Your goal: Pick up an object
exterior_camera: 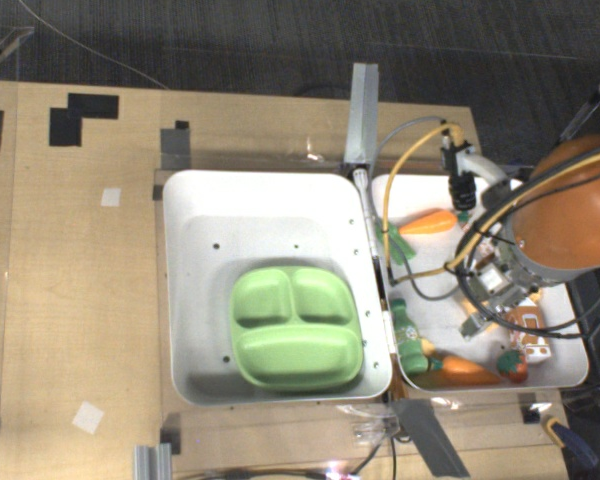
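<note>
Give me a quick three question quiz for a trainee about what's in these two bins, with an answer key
1. True or false: the green divided tray lies in the right bin.
2. Which bin is the gripper over? A) left bin B) right bin
3. Fill in: the upper carrot is coloured ____.

Key:
1. False; it lies in the left bin.
2. B; the arm reaches in above the right bin, near a second carrot along its near wall.
3. Orange.
</note>
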`<state>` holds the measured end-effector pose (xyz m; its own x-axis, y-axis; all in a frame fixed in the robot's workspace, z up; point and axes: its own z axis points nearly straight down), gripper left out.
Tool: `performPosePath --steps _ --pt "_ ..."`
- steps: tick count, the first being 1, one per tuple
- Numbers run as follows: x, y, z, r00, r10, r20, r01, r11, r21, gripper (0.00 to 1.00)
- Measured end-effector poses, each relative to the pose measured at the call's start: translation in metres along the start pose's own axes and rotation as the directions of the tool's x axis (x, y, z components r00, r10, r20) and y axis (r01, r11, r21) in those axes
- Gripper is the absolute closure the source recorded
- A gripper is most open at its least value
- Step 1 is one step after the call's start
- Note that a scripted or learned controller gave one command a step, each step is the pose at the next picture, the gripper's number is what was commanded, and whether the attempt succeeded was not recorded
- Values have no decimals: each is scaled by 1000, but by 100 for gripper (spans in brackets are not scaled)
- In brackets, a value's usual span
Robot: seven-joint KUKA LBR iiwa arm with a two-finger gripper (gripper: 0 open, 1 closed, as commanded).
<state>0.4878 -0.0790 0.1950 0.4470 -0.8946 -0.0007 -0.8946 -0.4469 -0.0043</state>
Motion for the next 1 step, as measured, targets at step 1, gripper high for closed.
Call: performPosePath --steps 1 --pt "18 8 -22 978 -208 -2 208 978 0 100"
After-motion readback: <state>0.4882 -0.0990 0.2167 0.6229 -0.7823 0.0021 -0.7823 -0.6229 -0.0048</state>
